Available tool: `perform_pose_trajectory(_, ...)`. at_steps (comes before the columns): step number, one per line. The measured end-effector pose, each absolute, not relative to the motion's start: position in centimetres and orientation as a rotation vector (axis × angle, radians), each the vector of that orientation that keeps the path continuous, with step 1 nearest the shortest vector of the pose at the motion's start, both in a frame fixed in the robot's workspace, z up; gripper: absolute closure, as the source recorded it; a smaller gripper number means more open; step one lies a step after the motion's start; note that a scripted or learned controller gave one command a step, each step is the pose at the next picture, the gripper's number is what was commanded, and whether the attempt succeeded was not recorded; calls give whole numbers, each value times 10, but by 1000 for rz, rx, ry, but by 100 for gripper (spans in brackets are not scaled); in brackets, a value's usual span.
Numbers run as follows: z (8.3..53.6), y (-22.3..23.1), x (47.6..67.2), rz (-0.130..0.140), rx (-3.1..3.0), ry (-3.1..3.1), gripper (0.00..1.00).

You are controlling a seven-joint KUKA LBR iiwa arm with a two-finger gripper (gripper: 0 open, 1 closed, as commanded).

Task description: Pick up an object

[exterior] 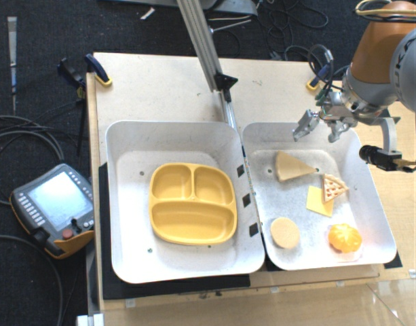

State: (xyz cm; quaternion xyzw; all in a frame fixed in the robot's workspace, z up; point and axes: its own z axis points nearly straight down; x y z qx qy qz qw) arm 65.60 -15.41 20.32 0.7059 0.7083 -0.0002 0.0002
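Well, the claw (320, 127) hangs spread wide, holding nothing, just above the toy cheese wedge (293, 166) in the right bin (377, 202); it looks light, hard and smooth, so pinch its flat sides.

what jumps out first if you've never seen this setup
The big yellow divided tray lies alone in the left bin. The right bin holds a scatter of toy food: a tan wedge, a yellow slice, a round tan disc and an orange piece. The arm's hand hangs open over that bin's far edge, holding nothing.
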Motion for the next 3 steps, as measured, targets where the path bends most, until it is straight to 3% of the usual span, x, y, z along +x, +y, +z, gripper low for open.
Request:
perform_pose_trajectory(1,203,-154,656,-2,2217,2225,0)
perform_pose_trajectory(3,94,-154,655,-1,2221,2225,0)
